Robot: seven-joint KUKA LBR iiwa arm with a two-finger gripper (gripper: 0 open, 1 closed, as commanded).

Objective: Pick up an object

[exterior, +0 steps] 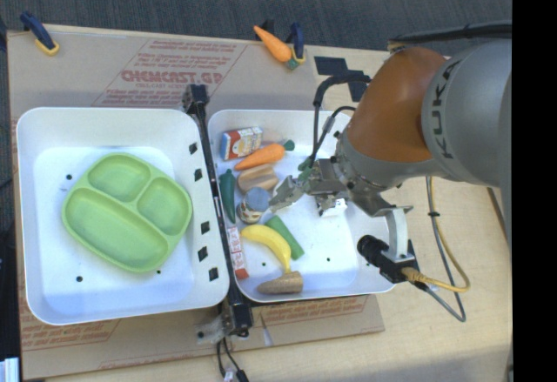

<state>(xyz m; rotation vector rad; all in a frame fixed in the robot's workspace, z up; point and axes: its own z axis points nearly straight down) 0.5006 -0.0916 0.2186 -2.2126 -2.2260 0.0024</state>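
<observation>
The right bin (344, 263) holds several toy foods. A small carton (241, 143) lies at the back, with a carrot (261, 156) and a brown bun (258, 177) just in front of it. A dark green cucumber (227, 191) lies along the left wall. A yellow banana (268, 243), a green pod (285, 236) and a tan bread piece (280, 285) are near the front. My gripper (285, 192) hangs low over the bin's middle. Its tip is beside a blue-grey piece (258, 198) and a small round item (250, 214). Nothing is visibly held.
The left bin (43, 284) holds a green divided plate (128, 210). A black divider with clips (207, 197) runs between the bins. An orange clamp (277, 44) and a blue clamp (39, 32) sit on the cardboard at the back. The arm's body (409, 119) covers the right bin's right side.
</observation>
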